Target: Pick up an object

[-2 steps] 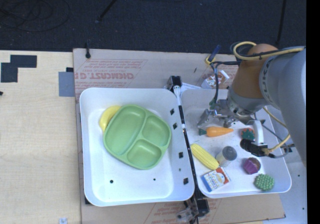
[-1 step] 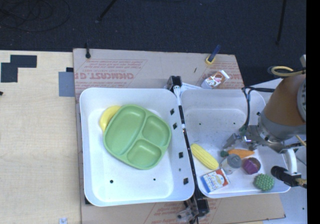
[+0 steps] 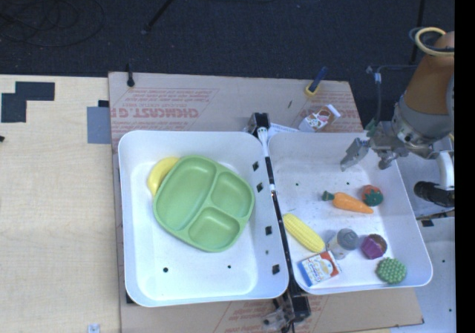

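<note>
Over the right bin [image 3: 415, 213], near its far right corner, the jaws [image 3: 369, 153] are held spread apart with nothing between them. Below them, on the bin floor, a carrot [image 3: 349, 202] is seen lying beside a small red and green ball [image 3: 372, 195]. Nearer the front, a corn cob [image 3: 303, 232], a grey can [image 3: 346, 239], a purple piece [image 3: 373, 245], a green knobbly ball [image 3: 391, 271] and a small carton [image 3: 320, 268] are scattered. Within the left bin [image 3: 141, 265], a green divided plate [image 3: 204, 202] is laid over a yellow item [image 3: 159, 173]. Both bins are carried on cardboard on the bench [image 3: 52, 213].
</note>
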You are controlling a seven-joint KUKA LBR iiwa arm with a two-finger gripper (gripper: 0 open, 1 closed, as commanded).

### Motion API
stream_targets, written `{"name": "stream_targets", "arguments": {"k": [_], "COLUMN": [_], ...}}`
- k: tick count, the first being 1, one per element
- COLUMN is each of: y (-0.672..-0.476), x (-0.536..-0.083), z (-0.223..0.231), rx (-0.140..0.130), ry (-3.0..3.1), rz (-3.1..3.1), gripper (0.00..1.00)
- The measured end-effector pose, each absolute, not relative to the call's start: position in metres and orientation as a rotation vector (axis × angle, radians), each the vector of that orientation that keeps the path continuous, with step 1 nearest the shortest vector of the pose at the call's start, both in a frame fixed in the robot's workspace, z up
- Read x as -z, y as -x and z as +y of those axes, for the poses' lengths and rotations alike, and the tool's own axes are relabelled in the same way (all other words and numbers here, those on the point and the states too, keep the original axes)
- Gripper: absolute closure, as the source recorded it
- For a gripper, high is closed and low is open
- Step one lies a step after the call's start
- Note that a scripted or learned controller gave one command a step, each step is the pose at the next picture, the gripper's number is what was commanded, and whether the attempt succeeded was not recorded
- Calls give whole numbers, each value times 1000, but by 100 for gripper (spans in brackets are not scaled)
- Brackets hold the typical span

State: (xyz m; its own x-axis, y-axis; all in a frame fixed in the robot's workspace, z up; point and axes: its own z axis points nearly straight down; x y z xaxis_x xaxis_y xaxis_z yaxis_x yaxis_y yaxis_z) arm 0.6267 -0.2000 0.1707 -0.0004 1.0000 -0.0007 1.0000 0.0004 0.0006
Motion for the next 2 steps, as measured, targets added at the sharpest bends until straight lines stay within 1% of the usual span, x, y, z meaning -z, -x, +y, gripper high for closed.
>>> {"name": "stream_targets", "arguments": {"k": [1, 2], "y": [-546, -546], "x": [-88, -99], "z": [-179, -179], "rx": [1, -2], "ry": [-2224, -2231], "rz": [2224, 2220], "gripper": [0, 100]}}
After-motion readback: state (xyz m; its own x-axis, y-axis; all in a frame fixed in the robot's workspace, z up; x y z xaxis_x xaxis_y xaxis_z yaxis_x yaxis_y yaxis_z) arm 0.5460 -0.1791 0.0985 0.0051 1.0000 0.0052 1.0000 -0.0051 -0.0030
